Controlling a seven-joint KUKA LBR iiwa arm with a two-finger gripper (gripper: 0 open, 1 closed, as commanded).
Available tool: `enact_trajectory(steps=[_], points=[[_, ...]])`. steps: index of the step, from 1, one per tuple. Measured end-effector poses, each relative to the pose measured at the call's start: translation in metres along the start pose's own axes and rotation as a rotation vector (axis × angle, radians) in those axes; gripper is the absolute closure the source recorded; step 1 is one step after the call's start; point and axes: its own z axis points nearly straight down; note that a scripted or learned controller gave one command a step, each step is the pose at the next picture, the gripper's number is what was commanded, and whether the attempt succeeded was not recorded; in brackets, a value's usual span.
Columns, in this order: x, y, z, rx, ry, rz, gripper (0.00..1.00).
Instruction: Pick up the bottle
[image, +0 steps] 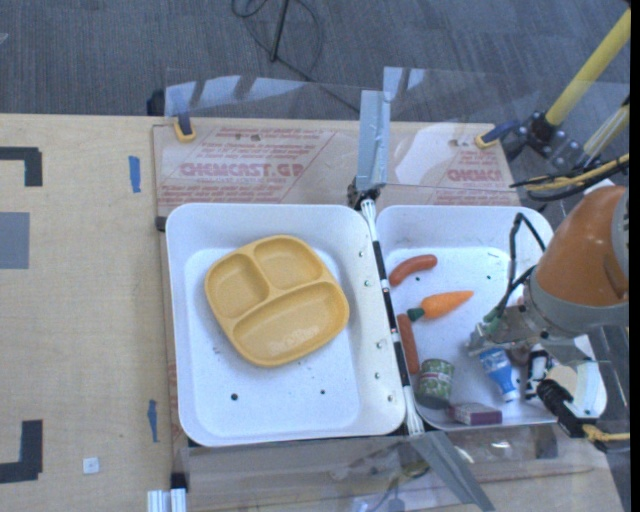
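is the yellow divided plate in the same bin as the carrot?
No, the yellow divided plate lies in the left bin, while the carrot lies in the right bin.

Bottle (497, 371) top under gripper (508, 350); arm cut off right.

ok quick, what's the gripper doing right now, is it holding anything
Gripper: low in the right bin, right over the bottle; whether it grips the bottle cannot be told.
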Motion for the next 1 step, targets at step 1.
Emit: enact_trajectory(steps=[1], points=[[0.0596, 0.0462, -0.078, 0.003, 0.001, -0.009, 1.0]])
